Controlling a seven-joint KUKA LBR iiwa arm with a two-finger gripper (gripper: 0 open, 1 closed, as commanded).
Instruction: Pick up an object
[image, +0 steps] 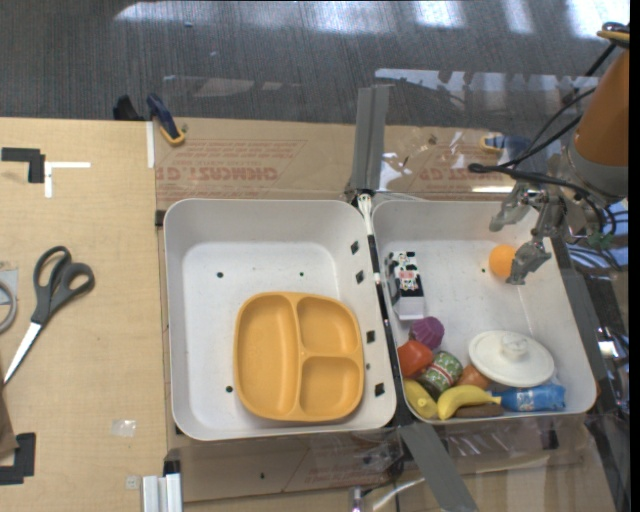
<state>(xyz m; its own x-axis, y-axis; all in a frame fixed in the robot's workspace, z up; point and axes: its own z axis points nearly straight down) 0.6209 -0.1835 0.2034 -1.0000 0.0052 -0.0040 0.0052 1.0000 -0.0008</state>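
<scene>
My gripper (519, 238) hangs over the far right part of the right bin (455, 232), its two fingers spread open with nothing between them. A small orange ball (500, 261) lies on the bin floor just left of the lower fingertip (529, 257), close to it or touching it. Nearer the front of this bin lie a white round lid (511, 358), a banana (462, 401), a blue bottle (530, 399), a purple piece (428, 331), a red piece (413, 357), a small can (440, 372) and a black-and-white box (404, 277).
The left bin (200, 300) holds a yellow divided plate (298, 355). Scissors (50, 290) lie on the wooden bench at the left. A blue clip (165, 118) sits at the back. Cables hang around the arm at the right edge.
</scene>
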